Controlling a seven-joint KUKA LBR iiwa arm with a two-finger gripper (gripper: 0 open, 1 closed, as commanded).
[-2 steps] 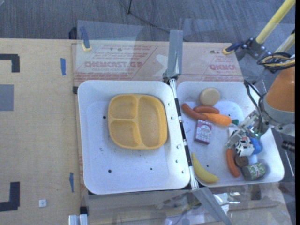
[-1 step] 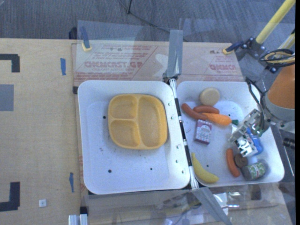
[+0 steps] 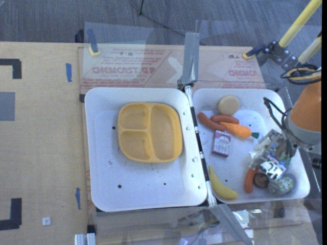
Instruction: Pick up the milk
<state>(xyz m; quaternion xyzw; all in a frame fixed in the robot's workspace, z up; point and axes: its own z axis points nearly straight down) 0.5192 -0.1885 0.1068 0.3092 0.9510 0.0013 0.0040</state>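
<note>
Two white bins are sitting side by side; milk [image 3: 222,143] is lying just right of the divider [image 3: 198,142], while the gripper [image 3: 269,157] is hovering farther right, its grip unclear, presumably approaching.

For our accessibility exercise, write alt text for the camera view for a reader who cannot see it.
A grey robot arm with an orange band reaches from the right into the right bin, its gripper low over clutter near the right wall. That bin also holds a small milk carton, carrot, sausages and banana; the left bin holds a yellow divided plate.
</note>
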